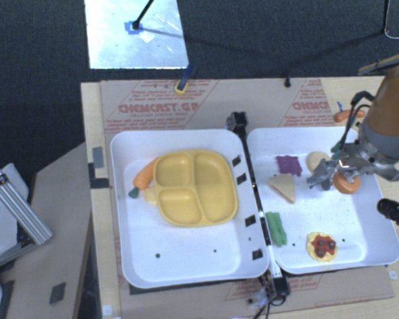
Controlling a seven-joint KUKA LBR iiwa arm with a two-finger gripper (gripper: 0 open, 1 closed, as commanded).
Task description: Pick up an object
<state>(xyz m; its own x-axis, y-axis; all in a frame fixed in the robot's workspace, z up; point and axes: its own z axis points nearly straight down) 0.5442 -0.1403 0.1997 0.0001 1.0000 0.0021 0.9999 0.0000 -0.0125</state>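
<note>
Your jaws (330, 174) hang low over the right bin (373, 246), near its far right side; you cannot tell from this angle how they stand. An orange round piece (348, 184) sits just beside them, partly hidden, and a pale round piece (316, 160) lies just to their left. Further left you see a purple piece (289, 164) and a tan wedge (283, 187). Nearer the front lie a green strip (276, 227) and a small pizza (322, 246). In the left bin (138, 260), a yellow divided plate (191, 187) touches a carrot (143, 175). Both bins rest on the counter (155, 97).
</note>
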